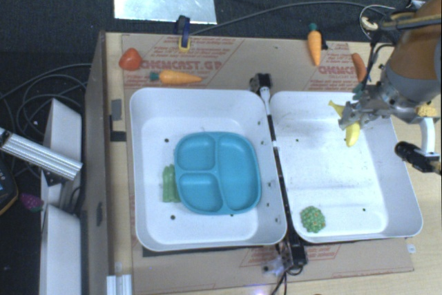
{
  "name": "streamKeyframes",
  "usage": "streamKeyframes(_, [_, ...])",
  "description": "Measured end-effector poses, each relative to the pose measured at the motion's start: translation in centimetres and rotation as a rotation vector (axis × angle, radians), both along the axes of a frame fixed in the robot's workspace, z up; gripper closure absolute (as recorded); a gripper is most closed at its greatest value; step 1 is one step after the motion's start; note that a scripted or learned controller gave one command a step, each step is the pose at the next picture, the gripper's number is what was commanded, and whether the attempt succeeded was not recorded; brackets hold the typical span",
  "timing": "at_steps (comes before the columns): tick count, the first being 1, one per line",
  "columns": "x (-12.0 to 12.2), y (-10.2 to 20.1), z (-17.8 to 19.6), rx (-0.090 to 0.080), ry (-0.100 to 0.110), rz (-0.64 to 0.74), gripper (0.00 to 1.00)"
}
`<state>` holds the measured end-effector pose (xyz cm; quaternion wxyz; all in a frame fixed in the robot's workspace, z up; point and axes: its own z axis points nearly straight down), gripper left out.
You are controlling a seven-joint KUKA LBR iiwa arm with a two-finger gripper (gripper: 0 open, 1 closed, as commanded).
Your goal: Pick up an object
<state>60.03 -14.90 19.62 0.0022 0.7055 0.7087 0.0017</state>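
Robotics lab: bench (207, 55), loose cables (41, 90)

Two white bins (207, 103); two carrots (179, 77); one blue plate (217, 173); one banana (351, 131).

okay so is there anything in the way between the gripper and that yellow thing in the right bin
Nothing visible stands in the way. The gripper is already right at the yellow object, which lies near the far edge of the right bin. The green bumpy object sits apart, by the bin's near edge.

End effector (353, 115) over yellow toy (351, 134)
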Motion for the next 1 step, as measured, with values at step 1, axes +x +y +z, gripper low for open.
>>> streamKeyframes(1, [-3.10, 6.82, 1.91, 0.001, 0.003, 0.000, 1.00])
